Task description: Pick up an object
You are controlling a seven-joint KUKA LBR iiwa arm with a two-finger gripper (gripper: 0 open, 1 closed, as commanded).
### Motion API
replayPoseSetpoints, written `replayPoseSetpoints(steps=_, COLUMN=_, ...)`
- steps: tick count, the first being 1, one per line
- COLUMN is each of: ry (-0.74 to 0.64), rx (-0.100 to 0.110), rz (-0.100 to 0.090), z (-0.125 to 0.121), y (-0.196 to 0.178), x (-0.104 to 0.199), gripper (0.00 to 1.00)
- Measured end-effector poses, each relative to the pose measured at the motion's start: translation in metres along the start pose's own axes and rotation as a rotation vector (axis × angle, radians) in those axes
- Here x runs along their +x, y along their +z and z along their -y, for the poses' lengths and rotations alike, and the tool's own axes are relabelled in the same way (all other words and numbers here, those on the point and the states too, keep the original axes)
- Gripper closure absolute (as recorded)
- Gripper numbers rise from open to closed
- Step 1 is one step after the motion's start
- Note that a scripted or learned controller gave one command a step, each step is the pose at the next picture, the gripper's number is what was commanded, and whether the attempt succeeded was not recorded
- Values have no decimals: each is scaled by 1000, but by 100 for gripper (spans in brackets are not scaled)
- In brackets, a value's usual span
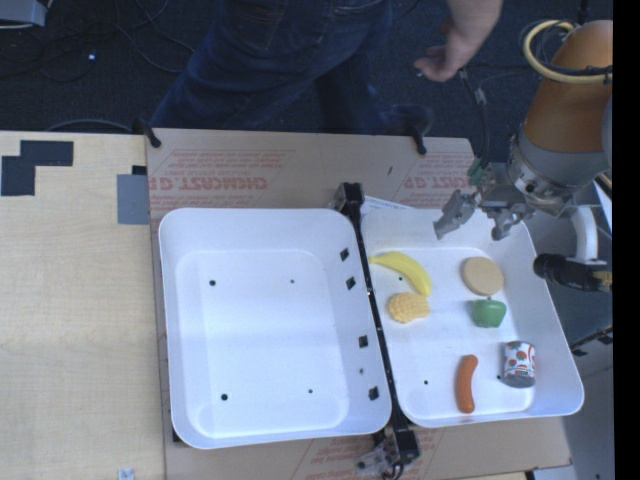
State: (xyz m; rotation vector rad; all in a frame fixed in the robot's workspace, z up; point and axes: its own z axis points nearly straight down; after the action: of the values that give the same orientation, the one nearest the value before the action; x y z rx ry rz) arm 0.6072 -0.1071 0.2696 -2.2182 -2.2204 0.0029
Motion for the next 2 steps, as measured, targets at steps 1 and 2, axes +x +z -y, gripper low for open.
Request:
replayPoseSetpoints(steps=1, ry=-3, rx=10, rz=-1, z=-35, y=137, x=9, gripper=0)
replayPoseSetpoints(steps=2, ry=1, rx=3, rz=0, z=-18, y=185, x=7, gripper=0)
